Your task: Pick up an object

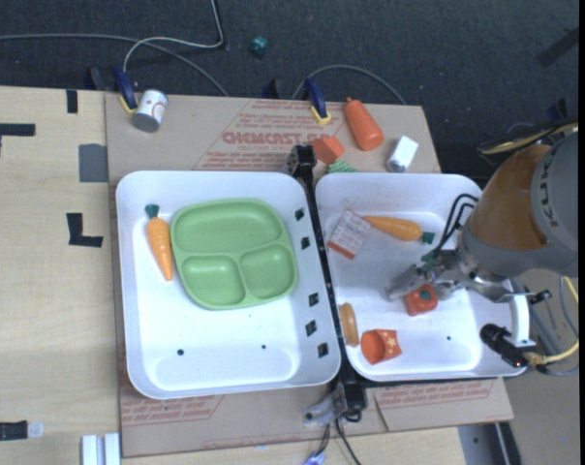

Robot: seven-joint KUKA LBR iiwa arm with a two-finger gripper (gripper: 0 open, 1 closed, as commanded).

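The gripper is seen low inside the right bin, reaching in from the right under the grey arm with its orange band. Its metal fingers point left, and whether they are apart or together cannot be told from this slant. Just beside them, on their near side, a small red tomato-like toy with a green top is found; it appears to touch the gripper, yet it is not seen between the fingers.

The right bin, a shallow white tray with rounded corners, is shared by several things. An orange carrot with a green end is laid toward the far side, and a crumpled white and red packet sits to its left. Near the front wall a red-orange cup-shaped piece is tipped over, with a slim orange-brown oblong beside it along the left wall.

In the left bin a pale green divided plate of smooth plastic is set toward the far side, three compartments being visible. A second carrot is placed just left of it, lengthwise.

Beyond the bins, on the brown cardboard, an orange bottle-shaped toy, a white block and a small can are scattered.
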